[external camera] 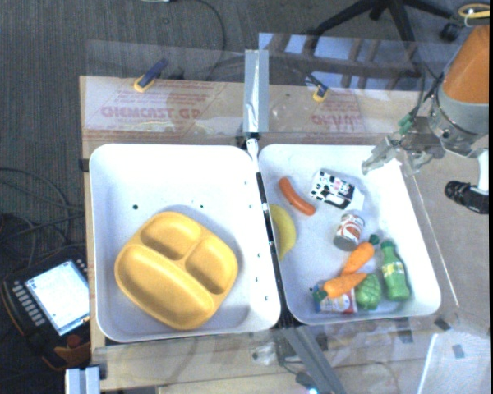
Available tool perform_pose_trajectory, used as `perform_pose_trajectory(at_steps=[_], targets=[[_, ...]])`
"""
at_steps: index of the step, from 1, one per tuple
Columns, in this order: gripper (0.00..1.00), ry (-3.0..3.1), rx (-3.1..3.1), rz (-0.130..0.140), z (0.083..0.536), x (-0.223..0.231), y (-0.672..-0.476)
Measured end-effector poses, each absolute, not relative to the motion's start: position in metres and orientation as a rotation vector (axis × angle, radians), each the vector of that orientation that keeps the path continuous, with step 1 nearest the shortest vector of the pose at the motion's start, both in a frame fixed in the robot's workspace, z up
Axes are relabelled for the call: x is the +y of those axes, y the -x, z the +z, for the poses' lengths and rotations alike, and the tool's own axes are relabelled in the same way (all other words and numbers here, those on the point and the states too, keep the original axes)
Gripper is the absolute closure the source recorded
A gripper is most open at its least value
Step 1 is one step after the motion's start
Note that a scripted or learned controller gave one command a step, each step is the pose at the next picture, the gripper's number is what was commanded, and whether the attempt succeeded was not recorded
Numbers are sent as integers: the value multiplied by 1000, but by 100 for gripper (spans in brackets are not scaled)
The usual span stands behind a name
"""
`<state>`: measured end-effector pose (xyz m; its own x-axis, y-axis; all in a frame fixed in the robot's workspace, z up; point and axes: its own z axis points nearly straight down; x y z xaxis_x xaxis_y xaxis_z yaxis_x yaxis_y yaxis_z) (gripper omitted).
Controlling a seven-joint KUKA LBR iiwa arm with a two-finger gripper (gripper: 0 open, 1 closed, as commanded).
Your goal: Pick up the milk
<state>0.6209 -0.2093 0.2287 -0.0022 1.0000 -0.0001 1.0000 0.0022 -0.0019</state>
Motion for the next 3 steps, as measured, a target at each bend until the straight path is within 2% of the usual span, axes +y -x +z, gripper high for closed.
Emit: perform_pose_trajectory(at_steps=[1,2,3], targets=[[0,2144,-2302,4,112,-133,-645],[100,2143,-2304,6,122,-132,-646],[100,1944,-2482,-7,92,-184,-666]])
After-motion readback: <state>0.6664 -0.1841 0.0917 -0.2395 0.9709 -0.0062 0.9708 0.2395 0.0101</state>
